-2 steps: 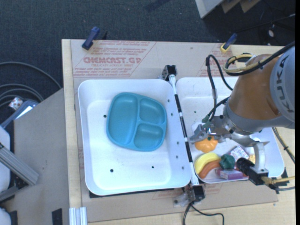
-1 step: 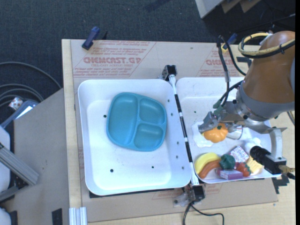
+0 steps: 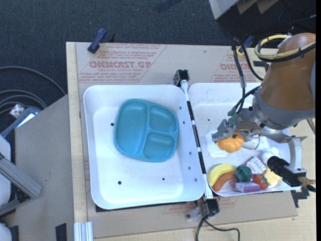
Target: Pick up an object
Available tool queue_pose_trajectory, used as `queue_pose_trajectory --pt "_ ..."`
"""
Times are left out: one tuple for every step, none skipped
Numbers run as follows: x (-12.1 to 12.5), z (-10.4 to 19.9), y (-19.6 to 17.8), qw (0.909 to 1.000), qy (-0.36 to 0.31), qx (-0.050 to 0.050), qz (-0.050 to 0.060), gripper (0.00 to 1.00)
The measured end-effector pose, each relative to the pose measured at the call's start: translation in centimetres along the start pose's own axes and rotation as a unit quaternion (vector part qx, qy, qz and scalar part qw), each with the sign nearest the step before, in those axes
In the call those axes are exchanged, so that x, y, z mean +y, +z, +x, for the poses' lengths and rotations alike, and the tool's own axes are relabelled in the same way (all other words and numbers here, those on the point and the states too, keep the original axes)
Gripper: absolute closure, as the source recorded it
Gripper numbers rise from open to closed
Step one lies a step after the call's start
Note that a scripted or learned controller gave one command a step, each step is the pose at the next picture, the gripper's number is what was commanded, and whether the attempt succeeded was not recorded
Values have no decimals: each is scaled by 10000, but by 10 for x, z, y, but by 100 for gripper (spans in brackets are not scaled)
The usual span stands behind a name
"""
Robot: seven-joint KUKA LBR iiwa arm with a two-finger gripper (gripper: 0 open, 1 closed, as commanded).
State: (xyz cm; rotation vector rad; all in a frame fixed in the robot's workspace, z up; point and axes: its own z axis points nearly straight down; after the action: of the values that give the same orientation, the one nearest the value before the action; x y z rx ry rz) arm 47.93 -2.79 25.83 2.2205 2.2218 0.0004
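Observation:
In the right bin [image 3: 210, 97] my gripper [image 3: 228, 134] is low over the toys, right at an orange toy fruit [image 3: 230, 144] that lies just under and in front of its fingers. Whether the fruit is between the fingers is hidden by the wrist. Nearer the front lie a yellow banana [image 3: 219, 172], an orange carrot-like piece [image 3: 224, 181], a dark green toy [image 3: 244, 173], a purple block [image 3: 247, 187], a red piece [image 3: 260, 181] and a small white packet [image 3: 255, 163].
The left bin [image 3: 100, 174] holds a blue divided plate [image 3: 147, 130]. A black clip rail [image 3: 193, 129] divides the two bins. The grey and orange arm [image 3: 288, 84] covers the right bin's far right part. Cables lie off the bench at the left.

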Motion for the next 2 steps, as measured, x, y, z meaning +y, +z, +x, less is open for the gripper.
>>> queue_pose_trajectory --pt "0 -2 1 10000 2 2 5 100" --pt "0 -2 0 10000 1 2 2 100"
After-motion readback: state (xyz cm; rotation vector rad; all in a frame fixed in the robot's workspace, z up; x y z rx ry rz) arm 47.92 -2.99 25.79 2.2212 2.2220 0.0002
